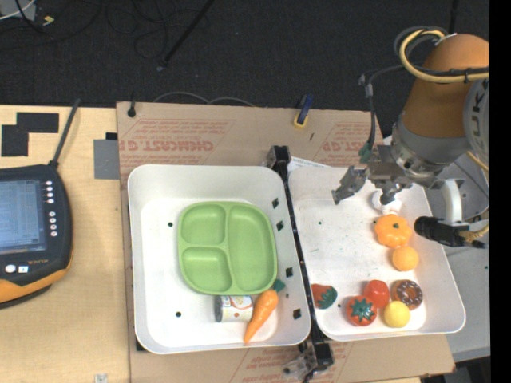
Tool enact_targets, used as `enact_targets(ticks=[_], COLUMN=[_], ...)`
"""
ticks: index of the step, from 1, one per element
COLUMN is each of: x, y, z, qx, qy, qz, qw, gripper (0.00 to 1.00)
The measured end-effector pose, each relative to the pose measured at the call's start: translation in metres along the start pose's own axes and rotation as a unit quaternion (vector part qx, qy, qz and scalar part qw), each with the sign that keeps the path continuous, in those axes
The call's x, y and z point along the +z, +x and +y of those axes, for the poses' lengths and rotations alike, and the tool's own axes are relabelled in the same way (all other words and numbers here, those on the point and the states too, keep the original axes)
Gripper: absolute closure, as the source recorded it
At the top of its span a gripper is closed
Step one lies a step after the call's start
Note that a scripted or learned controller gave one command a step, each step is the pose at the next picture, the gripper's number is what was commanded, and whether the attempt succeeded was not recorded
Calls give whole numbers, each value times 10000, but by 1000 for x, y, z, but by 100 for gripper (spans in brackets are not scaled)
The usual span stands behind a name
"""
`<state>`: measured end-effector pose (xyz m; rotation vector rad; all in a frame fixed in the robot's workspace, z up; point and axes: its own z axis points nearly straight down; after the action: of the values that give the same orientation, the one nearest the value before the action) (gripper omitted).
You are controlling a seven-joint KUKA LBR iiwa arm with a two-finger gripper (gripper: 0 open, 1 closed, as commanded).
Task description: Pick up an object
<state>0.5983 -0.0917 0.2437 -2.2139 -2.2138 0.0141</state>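
My gripper (369, 191) hangs over the far part of the right bin (335, 230), open, with nothing between its fingers. One finger (349, 187) points left and the other sits just above a small orange pumpkin (393, 230). Below the pumpkin lies an orange ball (405, 258). Along the bin's near side are a red tomato (377, 292), a chocolate donut (409, 294), a yellow lemon (397, 315), a red fruit with a green top (359, 312) and a red-and-green piece (323, 295).
The left bin (152, 214) holds a green divided plate (227, 247), a carrot (261, 315) and a small can (233, 308) at its near edge. A black divider (289, 238) runs between the bins. A tablet (28, 226) lies at far left.
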Motion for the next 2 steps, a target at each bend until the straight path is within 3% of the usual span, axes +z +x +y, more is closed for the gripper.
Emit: enact_targets(ticks=[1, 2], x=[-6, 42], y=[0, -5], z=[2, -2], qx=[-8, -6], qy=[-43, -16], qz=[-2, 1], qw=[10000, 10000], gripper=[0, 0])
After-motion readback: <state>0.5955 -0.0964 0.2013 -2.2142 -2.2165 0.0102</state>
